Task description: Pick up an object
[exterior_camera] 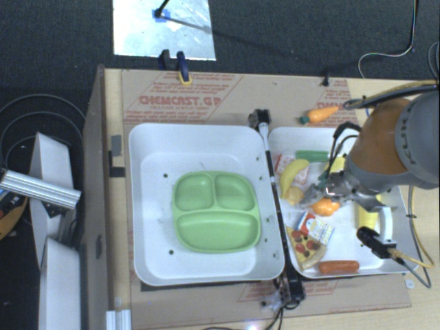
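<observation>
Crowding the right bin (393, 263): 1 banana (295, 173), 1 orange fruit (326, 207), 1 pizza slice (309, 243), 1 hot dog (337, 267). Gripper (328, 192), right of centre, sits low over the orange fruit; grasp state cannot be told. Risk: the tight clutter could deflect it, yielding a miss.

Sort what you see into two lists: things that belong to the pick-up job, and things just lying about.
Job: tool; banana, orange piece, pizza slice, sausage in right bin.
Lying about: green divided plate in left bin; carrot on bench.
</observation>
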### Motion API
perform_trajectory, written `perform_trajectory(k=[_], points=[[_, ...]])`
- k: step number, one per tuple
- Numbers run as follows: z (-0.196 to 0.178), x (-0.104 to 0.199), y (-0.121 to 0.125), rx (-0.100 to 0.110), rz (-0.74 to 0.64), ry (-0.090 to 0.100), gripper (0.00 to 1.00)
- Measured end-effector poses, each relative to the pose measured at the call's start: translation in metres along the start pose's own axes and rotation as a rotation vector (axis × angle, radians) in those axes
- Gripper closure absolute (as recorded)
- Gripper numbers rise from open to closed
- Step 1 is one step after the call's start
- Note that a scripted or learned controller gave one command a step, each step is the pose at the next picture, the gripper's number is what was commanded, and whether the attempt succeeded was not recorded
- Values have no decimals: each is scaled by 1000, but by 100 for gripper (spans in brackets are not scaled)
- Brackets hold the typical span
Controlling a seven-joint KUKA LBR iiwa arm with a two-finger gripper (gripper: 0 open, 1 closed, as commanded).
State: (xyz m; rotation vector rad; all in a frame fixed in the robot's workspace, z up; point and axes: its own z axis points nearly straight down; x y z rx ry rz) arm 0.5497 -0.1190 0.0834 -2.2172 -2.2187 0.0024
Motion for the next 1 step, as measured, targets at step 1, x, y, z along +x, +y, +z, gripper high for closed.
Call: perform_trajectory(k=[1], points=[[-11, -2, 3, -7, -1, -2, 100]])
